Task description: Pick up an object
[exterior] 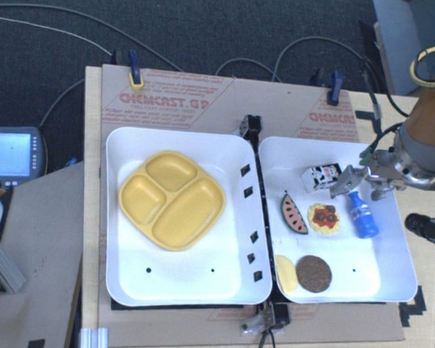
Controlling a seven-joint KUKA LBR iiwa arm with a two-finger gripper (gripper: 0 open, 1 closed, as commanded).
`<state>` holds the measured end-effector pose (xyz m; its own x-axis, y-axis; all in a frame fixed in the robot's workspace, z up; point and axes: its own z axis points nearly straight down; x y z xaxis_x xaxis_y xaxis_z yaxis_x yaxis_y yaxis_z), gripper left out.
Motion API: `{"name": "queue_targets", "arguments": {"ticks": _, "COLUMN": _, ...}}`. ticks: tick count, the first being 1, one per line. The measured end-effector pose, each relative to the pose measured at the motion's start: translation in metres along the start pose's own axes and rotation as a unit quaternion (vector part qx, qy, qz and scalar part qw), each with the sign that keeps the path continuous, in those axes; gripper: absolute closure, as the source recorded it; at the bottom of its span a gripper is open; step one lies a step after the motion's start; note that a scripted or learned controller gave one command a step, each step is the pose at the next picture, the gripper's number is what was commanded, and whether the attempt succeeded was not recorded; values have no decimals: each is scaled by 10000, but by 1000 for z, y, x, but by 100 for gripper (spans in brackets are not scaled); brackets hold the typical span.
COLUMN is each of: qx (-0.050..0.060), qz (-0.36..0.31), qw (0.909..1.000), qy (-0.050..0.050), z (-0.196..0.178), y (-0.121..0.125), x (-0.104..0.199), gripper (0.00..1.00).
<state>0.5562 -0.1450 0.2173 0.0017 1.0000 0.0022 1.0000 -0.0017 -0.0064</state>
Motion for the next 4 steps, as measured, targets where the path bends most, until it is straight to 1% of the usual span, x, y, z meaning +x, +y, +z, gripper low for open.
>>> {"name": "queue_targets", "arguments": {"ticks": 2, "qx": -4, "qz": -6, "qw": 10000, "qy": 0, "z": 103, "y": 10, "x": -16, "gripper": 0}}
{"name": "queue_targets", "arguments": {"ticks": 3, "qx": -35, "qz": -3, "qw": 10000, "qy": -4, "z": 88, "y": 11, "x": -16, "gripper": 100}}
{"name": "queue_targets", "arguments": {"ticks": 4, "qx": -53, "qz": -17, "qw": 10000, "qy": -15, "z": 39, "y": 12, "x": -6, "gripper": 100}}
